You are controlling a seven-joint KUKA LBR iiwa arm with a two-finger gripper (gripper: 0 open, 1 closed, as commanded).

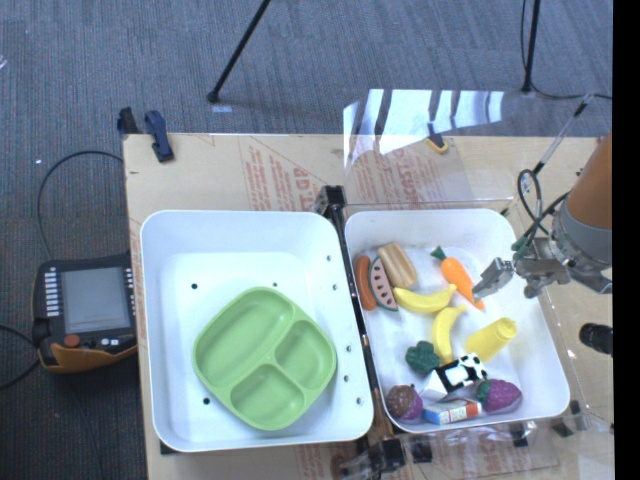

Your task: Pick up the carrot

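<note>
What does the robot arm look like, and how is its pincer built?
The arm enters from the right: an orange band, then a grey wrist section below it. Thin dark cables loop beside the wrist. The pincer is grey metal, with a blocky body and slim angular fingers.

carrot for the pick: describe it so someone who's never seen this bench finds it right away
Of the two white bins, take the right bin, the one crowded with toy food, not the one with the green plate. The carrot lies in its upper middle, just right of the bananas, beside the gripper. It is the only orange, tapered piece with a green leafy top.
</note>
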